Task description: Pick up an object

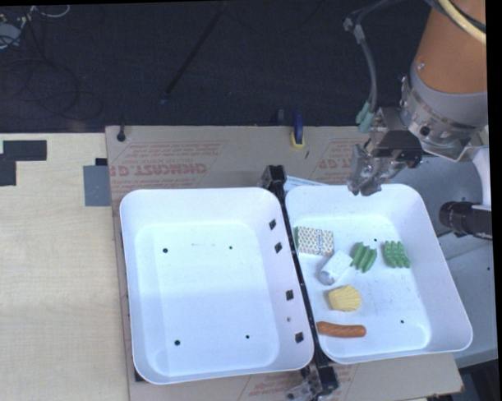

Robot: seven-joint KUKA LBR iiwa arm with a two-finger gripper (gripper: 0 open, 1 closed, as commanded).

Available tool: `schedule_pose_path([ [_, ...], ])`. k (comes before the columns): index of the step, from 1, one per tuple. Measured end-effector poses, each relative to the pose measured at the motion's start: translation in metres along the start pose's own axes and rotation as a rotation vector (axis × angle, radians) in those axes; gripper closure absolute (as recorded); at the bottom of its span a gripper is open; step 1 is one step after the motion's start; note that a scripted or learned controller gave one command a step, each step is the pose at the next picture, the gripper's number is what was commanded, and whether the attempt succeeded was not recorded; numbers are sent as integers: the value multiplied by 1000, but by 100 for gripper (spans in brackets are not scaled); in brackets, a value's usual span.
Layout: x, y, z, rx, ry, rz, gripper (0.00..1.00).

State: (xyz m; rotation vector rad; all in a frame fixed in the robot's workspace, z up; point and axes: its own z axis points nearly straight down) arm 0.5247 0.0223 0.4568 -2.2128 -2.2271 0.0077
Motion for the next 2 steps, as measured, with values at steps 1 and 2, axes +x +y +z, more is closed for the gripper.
schedule_pose_path([
  [1,1,0,-9,3,-1,-7,100],
  [2,1,1,-18,7,-1,-15,100],
])
